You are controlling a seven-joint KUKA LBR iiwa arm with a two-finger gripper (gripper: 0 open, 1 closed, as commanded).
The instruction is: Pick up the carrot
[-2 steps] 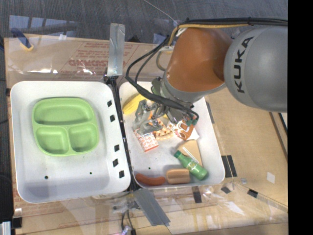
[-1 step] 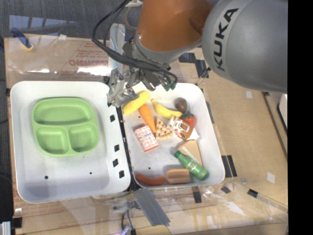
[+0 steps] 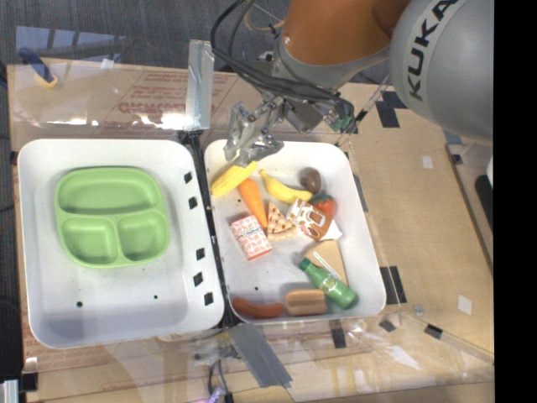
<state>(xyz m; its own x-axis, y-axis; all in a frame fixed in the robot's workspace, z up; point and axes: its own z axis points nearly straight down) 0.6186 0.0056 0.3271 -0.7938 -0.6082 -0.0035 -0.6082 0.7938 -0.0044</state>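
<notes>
Orange tapered carrot (image 3: 252, 202) lies just nearer than our empty, parted metal gripper (image 3: 248, 143); we should straddle it across its width.

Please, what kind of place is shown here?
Probably a robot test bench in a lab: a KUKA arm above two white bins, toy food such as a carrot, taped cardboard underneath.
</notes>
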